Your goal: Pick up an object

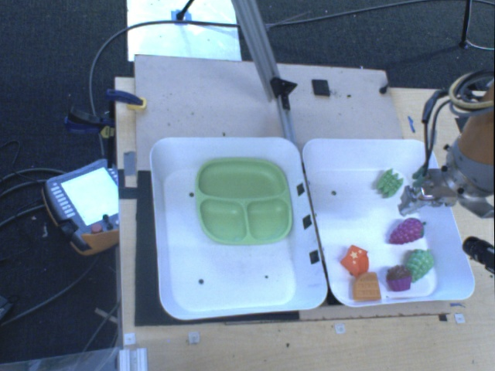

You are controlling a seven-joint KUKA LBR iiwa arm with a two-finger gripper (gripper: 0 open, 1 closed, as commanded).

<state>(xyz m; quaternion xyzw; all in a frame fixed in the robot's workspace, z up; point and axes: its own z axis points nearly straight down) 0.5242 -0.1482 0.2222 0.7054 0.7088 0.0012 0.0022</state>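
Hand between green toy and purple grapes, right bin

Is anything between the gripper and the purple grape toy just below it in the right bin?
Nothing visible: the gripper hangs right above the purple grape toy, with bare bin floor between them.

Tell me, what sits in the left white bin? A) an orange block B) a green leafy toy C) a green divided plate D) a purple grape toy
C: the green divided plate lies alone in the left bin, while the small toys lie in the right bin.
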